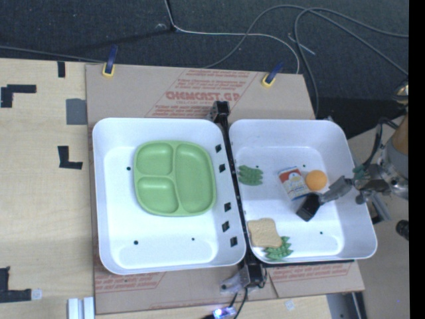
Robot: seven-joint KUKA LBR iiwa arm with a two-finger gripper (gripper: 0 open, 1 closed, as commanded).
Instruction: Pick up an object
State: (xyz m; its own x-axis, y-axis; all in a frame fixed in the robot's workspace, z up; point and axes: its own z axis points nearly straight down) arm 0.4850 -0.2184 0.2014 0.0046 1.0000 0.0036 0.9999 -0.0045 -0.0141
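While the grey arm's two-finger gripper is reaching in over the right shallow white bin, the approach step is judged to be in hand: nothing is lying between the fingers, and whether they are parted or closed cannot be told from this slanted view.

Right bin, contents:
- small round orange ball, just beside the gripper's grey finger, sitting against
- small white-and-red printed carton, mid-bin;
- small green leafy toy piece, near the centre divider;
- tan bread-slice-shaped piece, near the front wall, touching
- green leafy toy sprig at the front edge.

Left shallow white bin, contents:
- light green three-compartment plastic plate, lying flat, mid-bin.

Likeliest target is the ball or the carton. The next move is calling for centring over a single item, since the two are crowding each other, then descending and closing.
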